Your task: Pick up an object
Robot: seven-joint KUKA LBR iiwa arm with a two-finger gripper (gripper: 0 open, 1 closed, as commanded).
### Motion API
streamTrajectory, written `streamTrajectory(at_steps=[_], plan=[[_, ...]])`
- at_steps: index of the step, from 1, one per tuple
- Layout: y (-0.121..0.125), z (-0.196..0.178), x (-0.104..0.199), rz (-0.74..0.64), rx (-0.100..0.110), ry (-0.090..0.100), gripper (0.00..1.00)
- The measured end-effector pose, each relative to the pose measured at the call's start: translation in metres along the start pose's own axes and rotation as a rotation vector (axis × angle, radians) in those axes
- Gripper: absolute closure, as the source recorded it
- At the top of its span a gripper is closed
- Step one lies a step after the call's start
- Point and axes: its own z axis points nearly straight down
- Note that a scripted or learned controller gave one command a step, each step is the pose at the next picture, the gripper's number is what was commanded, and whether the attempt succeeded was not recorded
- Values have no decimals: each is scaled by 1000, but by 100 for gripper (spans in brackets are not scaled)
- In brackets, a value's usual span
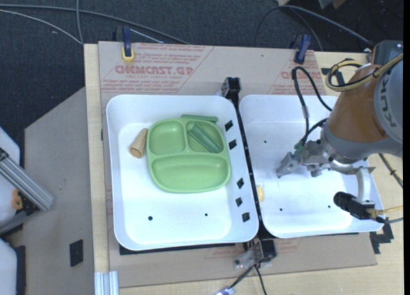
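One board [157,69] marked "CHEMCAST GP"

Bench [192,63] faced with printed board. Two shallow white bins, left bin [128,210] and right bin [275,111], rest on it side by side.

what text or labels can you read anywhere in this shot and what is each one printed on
"CHEMCAST GP", red print, on the brown protective sheet of the board under the bins, above the left bin.
The same red print repeats above the right bin, cut off and only partly legible.
Smaller red lines beneath each logo: too small and blurred to read.
Large dark letters on the arm, cut off at the frame edge: unreadable.
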Motion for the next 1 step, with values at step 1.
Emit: streamTrajectory(at_steps=[1], plan=[[1,-14,0,1,-6,-1,100]])
